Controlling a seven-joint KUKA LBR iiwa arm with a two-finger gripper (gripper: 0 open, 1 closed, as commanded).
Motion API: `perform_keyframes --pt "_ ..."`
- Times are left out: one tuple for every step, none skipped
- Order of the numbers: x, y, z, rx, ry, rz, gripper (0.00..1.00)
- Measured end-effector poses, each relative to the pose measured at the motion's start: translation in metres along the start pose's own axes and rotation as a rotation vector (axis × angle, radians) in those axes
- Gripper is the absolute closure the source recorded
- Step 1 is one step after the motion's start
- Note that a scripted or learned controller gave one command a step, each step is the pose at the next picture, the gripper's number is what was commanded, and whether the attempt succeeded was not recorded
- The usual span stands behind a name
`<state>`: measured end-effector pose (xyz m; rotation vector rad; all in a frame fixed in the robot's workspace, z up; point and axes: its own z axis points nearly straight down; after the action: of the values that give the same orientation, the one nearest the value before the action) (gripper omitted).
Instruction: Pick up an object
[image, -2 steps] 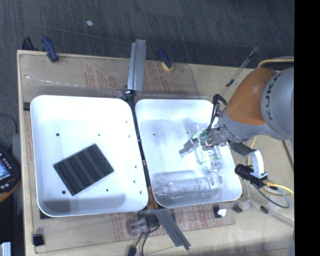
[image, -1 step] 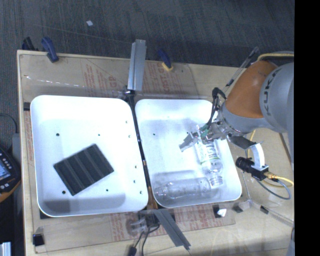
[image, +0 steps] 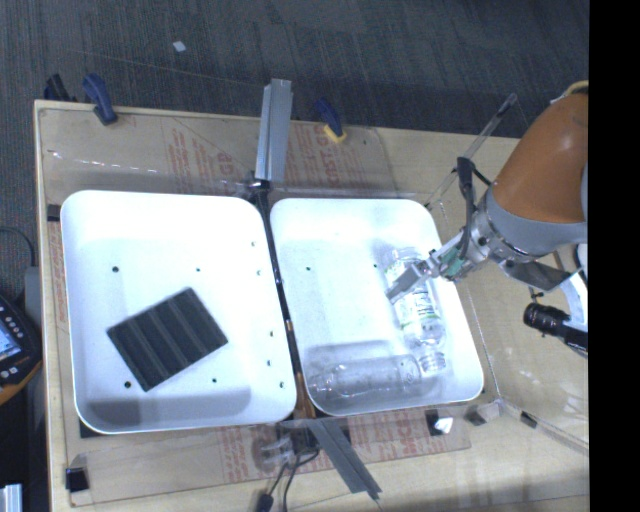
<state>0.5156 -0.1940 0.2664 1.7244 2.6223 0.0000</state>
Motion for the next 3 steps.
perform_keyframes --pt "-0.008 0.042 0.042 0.003 0.001 -0.012 0.00" --pt "-0.042 0.059 0.110 0.005 0.005 -0.017 0.00" --pt "0.007 0.101 0.080 0.003 0.003 0.030 0.00"
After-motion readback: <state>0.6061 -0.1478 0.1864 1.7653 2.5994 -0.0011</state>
